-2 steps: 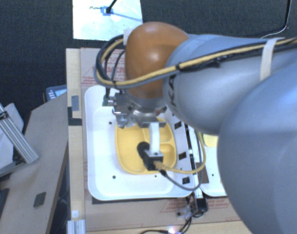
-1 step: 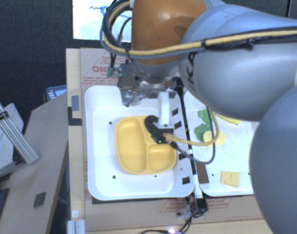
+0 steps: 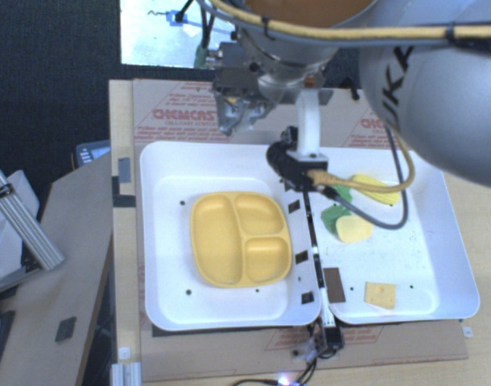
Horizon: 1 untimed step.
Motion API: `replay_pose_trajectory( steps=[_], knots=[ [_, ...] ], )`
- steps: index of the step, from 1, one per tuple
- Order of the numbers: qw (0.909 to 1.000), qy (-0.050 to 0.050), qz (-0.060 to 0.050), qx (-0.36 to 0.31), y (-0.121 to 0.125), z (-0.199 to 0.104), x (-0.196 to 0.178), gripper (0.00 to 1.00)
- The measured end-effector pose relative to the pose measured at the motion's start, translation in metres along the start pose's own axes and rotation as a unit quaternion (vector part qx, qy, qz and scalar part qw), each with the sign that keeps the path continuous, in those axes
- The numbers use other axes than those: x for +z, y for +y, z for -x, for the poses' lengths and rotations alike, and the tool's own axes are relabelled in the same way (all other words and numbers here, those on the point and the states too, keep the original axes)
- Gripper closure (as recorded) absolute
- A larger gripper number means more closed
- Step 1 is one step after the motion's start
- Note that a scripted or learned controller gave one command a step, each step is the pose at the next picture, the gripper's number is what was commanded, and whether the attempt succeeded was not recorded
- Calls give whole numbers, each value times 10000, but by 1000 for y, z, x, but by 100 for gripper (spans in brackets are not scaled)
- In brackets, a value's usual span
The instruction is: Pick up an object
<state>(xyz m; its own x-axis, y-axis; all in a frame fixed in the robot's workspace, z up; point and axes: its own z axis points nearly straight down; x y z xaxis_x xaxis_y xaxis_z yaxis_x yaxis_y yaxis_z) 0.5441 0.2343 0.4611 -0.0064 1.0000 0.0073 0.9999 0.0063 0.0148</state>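
Observation:
A yellow divided plate (image 3: 240, 238) lies in the left bin (image 3: 165, 296). In the right bin (image 3: 439, 288) a yellow banana-shaped piece (image 3: 376, 188) lies at the back, with a green piece (image 3: 334, 214) and a pale yellow rounded piece (image 3: 355, 231) in front of it. A square yellow cracker-like piece (image 3: 380, 295) sits near the front. My gripper (image 3: 239, 121) hangs above the far rim of the left bin, behind the plate and apart from every object. Nothing shows in its grasp.
The arm's large grey body covers the top right of the view. A small brown block (image 3: 334, 284) lies by the divider between the bins. Cardboard (image 3: 173, 111) lies under both bins. An aluminium rail (image 3: 20, 223) leans at the left.

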Motion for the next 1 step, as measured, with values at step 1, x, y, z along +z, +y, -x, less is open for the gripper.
replay_pose_trajectory(
  steps=[1],
  knots=[
    [9999,-67,-144,28,1,2,171,100]
  ],
)
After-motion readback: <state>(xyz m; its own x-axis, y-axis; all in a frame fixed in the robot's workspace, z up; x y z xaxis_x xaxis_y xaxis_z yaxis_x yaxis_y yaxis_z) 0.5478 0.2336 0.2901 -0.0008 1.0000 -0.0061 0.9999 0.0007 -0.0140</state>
